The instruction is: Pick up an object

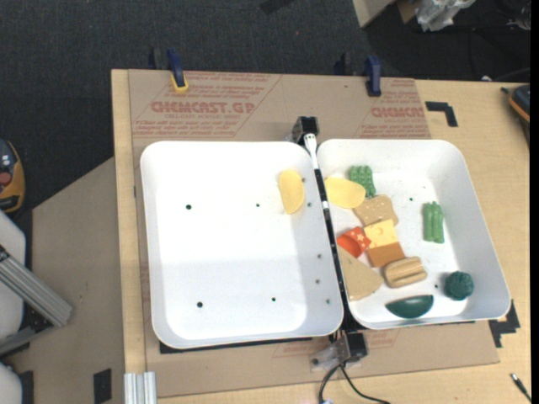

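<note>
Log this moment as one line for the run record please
task: pick up an object | left bin: yellow piece near right wall | right bin: pile of toy food | nothing lifted yet

A brown cardboard sheet (253, 99) printed with red lettering covers the worktop (497, 141), pinned at its twelve o'clock edge by two blue clamps, one (177, 70) toward eleven o'clock and the other (372, 74) toward one o'clock. A small black clip (305, 128) sits at twelve o'clock where the two bins meet, and another clip with a dark cable (349, 348) sits at six o'clock. Dark carpet (84, 23) spreads from nine round to twelve o'clock. A grey metal rail (34, 289) slants in at eight o'clock, and black corner marks (442, 112) lie at two o'clock.
</note>
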